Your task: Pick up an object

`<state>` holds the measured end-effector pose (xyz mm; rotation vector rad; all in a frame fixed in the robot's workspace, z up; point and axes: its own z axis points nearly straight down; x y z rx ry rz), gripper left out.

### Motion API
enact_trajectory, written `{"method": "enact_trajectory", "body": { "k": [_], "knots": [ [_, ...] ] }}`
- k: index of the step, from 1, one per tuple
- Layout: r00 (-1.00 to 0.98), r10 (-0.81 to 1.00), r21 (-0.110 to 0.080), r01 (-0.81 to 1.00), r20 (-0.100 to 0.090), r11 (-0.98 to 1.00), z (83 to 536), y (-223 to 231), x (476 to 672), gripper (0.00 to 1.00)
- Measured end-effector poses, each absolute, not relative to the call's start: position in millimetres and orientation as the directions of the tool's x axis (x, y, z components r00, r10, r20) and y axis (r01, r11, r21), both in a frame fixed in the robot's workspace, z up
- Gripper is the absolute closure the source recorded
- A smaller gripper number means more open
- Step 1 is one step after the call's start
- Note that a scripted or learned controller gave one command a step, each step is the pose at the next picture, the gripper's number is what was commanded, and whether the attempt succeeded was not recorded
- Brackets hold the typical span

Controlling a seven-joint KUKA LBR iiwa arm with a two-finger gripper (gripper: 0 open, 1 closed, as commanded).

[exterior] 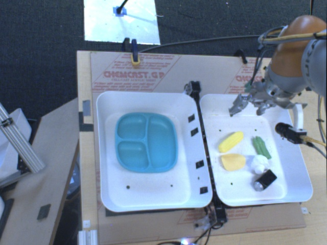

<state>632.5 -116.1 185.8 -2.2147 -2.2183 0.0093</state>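
Observation:
The right bin point(301, 185) holds several small items. A yellow corn-like piece point(231, 141) lies near its middle, with an orange-yellow wedge point(233, 162) just below it. To their right are a green pod point(261, 147), a white ball point(260, 162) and a black block point(265, 179). My gripper point(249, 108) hovers over the far part of the right bin, above and beyond the yellow piece. Its fingers are spread open with nothing between them.
The left bin point(104, 152) holds a blue divided plate point(146, 141). A black hinge strip point(200, 147) runs between the two bins. A cable and black connector point(287, 131) hang by the right bin's far right edge.

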Motion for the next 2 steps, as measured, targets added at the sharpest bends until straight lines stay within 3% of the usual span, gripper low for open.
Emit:
{"method": "enact_trajectory", "body": {
  "k": [1,2],
  "knots": [
    [-0.003,1.000,0.002,1.000,0.000,0.003,191.7,-116.0,635.2,0.00],
    [-0.003,1.000,-0.001,1.000,0.000,0.003,149.4,-111.5,633.7,0.00]
  ]
}}
